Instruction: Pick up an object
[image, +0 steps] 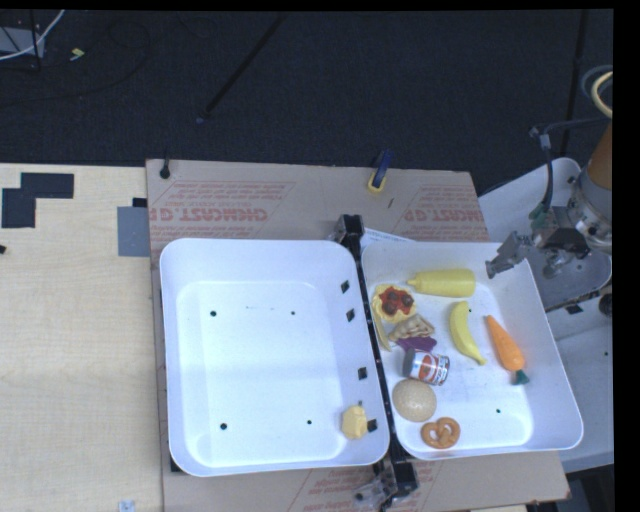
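Observation:
The right bin (550, 400) holds several toy foods: a yellow mustard bottle (442, 283), a banana (463, 331), an orange carrot (505, 345), a small can (428, 368), a beige ball-like bun (413, 400), a pretzel (440, 432) and a yellow piece with red topping (395, 300). A small pale yellow object (354, 421) lies in the left bin's near right corner. My gripper (526, 262) hovers over the right bin's far right rim, open, with nothing between its fingers. It stands to the right of the mustard bottle and above the carrot in the view.
The left bin (200, 340) sits beside the right one, with a black clip bar (352, 235) along the shared edge. Both rest on a cardboard sheet (270, 200). A blue and yellow clamp (378, 173) stands at the cardboard's far edge.

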